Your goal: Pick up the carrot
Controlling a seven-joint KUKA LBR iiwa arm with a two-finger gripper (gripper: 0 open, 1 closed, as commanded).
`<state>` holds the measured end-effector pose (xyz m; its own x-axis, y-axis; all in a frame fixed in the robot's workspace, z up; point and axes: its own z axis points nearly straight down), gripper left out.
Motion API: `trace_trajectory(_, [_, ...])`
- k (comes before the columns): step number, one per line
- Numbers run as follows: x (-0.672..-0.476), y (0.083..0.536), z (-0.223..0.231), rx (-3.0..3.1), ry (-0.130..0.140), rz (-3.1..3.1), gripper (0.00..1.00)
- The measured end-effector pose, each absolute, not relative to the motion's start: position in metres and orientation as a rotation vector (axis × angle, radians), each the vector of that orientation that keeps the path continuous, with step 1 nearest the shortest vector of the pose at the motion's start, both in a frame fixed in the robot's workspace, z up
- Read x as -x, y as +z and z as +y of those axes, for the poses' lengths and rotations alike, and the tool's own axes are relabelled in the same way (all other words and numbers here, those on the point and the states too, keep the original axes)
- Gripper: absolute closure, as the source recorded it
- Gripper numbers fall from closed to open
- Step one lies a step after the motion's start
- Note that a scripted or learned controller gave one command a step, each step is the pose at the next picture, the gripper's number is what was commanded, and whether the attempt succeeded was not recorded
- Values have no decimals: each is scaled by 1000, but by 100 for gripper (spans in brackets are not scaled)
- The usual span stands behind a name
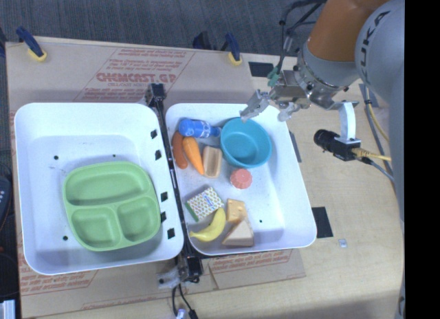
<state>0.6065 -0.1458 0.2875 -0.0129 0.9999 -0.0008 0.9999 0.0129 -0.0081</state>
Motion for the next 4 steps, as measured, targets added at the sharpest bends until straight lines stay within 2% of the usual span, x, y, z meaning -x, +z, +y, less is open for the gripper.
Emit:
trace_trajectory(1, [-610, 134, -91, 2175, 26, -2238, 0])
trace_trajectory(2, [-580, 90, -97, 2211, 16, -2221, 0])
trace_trajectory(3, [-583, 104, -98, 2203, 18, -2233, 100])
trace_trajectory(4, [-632, 193, -19, 2429, 9, -1986, 100])
